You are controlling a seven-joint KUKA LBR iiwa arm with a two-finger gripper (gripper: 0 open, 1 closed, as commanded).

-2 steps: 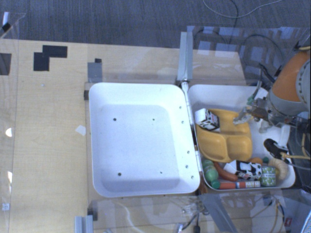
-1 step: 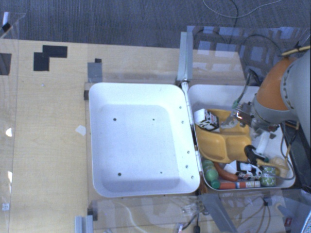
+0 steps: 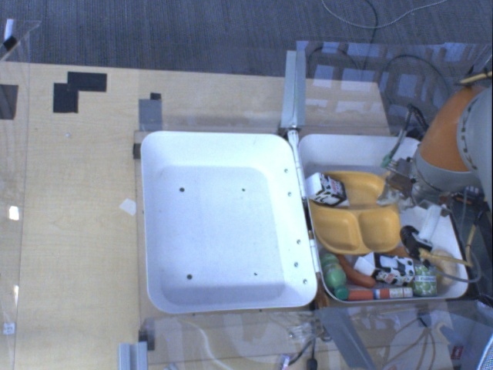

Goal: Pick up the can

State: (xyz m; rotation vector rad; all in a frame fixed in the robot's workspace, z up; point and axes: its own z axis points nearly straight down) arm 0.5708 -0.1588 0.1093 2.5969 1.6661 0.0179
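A small green can (image 3: 424, 283) stands in the front right corner of the right bin (image 3: 347, 146), beside a cow-patterned item (image 3: 397, 267). My gripper (image 3: 398, 181) hangs over the bin's middle, at the right end of a large yellow object (image 3: 358, 218). It is well behind the can and apart from it. The grey arm with its orange band (image 3: 447, 133) reaches in from the right above the bin's far right side.
A green bottle (image 3: 333, 273), a red marker (image 3: 362, 279) and a second cow-patterned item (image 3: 329, 190) crowd the right bin. A black-handled tool (image 3: 416, 243) lies just behind the can. The left bin (image 3: 154, 230) sits alongside, with metal brackets (image 3: 291, 91) behind the bins.
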